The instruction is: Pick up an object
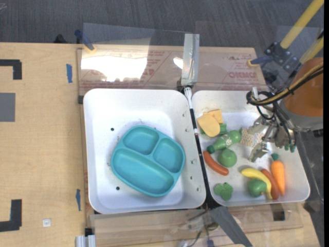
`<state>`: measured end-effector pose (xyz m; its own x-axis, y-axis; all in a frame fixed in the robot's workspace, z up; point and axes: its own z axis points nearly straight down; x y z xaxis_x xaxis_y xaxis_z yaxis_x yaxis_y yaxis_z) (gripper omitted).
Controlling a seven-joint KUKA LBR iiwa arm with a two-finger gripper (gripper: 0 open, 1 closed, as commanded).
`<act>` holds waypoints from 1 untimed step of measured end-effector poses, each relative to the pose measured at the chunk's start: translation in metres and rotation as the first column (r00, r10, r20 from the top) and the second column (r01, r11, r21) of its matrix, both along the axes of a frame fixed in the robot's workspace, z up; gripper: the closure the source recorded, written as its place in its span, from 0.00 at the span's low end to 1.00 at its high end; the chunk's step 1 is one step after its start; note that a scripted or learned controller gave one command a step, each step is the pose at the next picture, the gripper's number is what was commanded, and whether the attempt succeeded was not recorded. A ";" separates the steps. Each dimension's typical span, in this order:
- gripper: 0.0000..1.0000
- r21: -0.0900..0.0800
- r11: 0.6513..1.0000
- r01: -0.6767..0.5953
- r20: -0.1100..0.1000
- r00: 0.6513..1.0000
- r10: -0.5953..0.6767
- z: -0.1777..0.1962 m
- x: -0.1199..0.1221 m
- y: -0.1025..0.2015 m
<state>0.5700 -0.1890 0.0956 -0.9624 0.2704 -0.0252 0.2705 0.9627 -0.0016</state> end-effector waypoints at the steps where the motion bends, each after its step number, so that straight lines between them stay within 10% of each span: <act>1: 0.00 0.005 0.992 0.123 0.008 0.992 -0.123 0.001 0.020 0.069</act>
<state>0.5895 -0.1196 0.0966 -0.9217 0.3866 -0.0319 0.3866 0.9222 0.0052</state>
